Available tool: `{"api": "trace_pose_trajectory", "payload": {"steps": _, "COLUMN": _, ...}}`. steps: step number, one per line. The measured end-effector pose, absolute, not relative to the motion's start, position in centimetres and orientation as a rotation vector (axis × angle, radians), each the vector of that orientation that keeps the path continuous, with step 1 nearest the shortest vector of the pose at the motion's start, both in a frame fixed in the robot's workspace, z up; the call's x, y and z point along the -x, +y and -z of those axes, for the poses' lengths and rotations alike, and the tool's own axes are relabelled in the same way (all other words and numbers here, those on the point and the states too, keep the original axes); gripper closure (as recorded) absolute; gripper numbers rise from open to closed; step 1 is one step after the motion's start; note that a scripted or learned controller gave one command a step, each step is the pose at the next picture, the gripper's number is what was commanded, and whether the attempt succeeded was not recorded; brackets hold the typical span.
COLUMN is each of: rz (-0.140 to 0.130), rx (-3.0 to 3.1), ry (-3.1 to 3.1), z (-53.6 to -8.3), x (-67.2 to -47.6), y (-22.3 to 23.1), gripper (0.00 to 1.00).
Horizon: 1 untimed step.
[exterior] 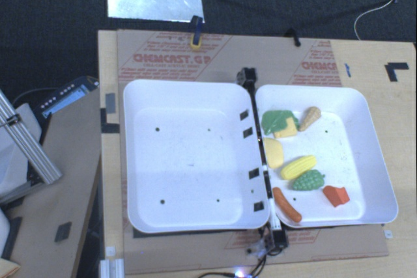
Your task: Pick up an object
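Meanwhile, toy foods such as a corn cob (298, 166) lie in the right bin (365, 115).

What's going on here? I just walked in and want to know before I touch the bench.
Nothing is being handled right now. Two shallow white bins sit side by side on the bench. The right bin holds a handful of toy foods: a green and yellow piece, an ice cream cone, a yellow corn cob, a green bumpy piece, a red sausage and a small red block. Nothing has been picked up yet.
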<state>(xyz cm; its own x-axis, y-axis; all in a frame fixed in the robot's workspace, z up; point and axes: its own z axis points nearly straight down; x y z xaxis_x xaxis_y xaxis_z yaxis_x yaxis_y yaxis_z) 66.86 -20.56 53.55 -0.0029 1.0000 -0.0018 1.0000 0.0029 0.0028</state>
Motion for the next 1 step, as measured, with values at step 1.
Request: {"api": "trace_pose_trajectory", "payload": {"steps": 1, "rz": -0.001, "rx": -2.214, "ry": 2.224, "z": -53.54, "x": -66.87, "y": -20.53, "gripper": 1.0}}
